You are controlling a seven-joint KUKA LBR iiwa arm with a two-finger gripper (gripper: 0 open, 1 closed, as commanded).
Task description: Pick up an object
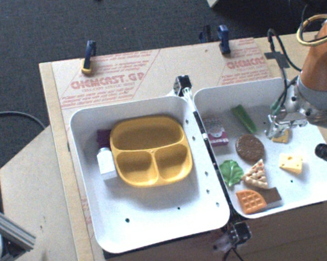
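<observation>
I'm down in the right bin (319,192), gripper (279,129) at mid-right of the frame, low over a small yellowish piece (282,137) that sits just under my fingertips. Can't tell from this angle whether my fingers are spread or pinched on it; the metal tips overlap the piece and blur together. So I won't claim a hold.

Candidates are all in this bin: green stick (244,118) upper middle, brown round patty (249,148) centre, cheese wedge (291,164) to the right, lettuce leaf (231,172) by the left wall, pizza slice (256,175), waffle (251,201) and a brown bar (272,195) at the bottom, a small red-and-white packet (216,135) upper left.

Left bin (90,168) holds a yellow divided plate (152,158), with a white bottle (105,163) and a dark purple thing (104,135) beside its left edge.

Why here, my guess: the yellowish piece lies apart from the cluster at bottom centre, so fingers can straddle it without bumping neighbours. Cheese wedge is near but not touching.

Risk: the piece is small and flat, easy to slip out on closing.
</observation>
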